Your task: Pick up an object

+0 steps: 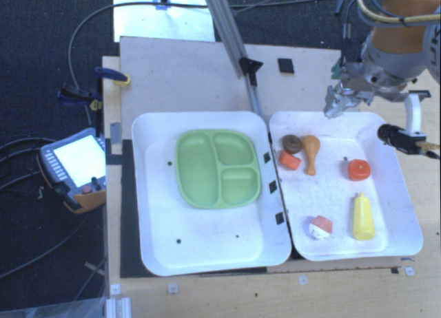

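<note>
Toys lie in the right bin (400,241): a chicken drumstick (311,151) beside a brown piece (291,144) and an orange piece (289,161), a tomato (358,169), a yellow bottle (363,217) and a red-and-white piece (320,227). The left bin (155,241) carries a green divided plate (217,168). The hand (335,105) hovers above the right bin's far edge, holding nothing; how wide it stands I cannot tell. The picking seems not yet begun.

Left of the table (172,76), on dark floor: a handheld pendant (74,168) with lit screen. Blue clamps (103,76) at its left edge. Behind it, a slanting metal pole (227,24).
</note>
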{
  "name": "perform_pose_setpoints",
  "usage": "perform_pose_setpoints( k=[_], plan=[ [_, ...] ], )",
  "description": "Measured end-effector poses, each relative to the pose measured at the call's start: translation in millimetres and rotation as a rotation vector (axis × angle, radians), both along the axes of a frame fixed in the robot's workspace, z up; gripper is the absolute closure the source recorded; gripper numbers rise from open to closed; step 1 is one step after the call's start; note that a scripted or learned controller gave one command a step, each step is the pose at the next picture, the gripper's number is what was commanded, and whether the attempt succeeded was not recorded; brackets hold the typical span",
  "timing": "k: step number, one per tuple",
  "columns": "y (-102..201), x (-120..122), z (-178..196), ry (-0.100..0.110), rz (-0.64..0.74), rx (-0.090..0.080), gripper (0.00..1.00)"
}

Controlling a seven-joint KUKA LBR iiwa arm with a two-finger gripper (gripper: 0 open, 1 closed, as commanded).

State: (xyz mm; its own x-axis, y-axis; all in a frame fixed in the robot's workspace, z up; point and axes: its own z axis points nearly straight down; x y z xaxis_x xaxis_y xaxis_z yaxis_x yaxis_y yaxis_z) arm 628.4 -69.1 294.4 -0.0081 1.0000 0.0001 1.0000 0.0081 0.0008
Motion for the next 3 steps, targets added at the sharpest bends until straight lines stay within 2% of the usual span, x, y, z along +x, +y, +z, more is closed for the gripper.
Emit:
perform_pose_setpoints(
  k=[1,2,3],
  plan=[
    [40.7,-16.2,-6.7,0.0,0.001,0.001,1.0],
    [76.4,-43.3,-25.8,0.002,0.0,0.001,1.0],
    [122.5,-66.0,-28.2,0.002,0.001,0.001,1.0]
  ],
)
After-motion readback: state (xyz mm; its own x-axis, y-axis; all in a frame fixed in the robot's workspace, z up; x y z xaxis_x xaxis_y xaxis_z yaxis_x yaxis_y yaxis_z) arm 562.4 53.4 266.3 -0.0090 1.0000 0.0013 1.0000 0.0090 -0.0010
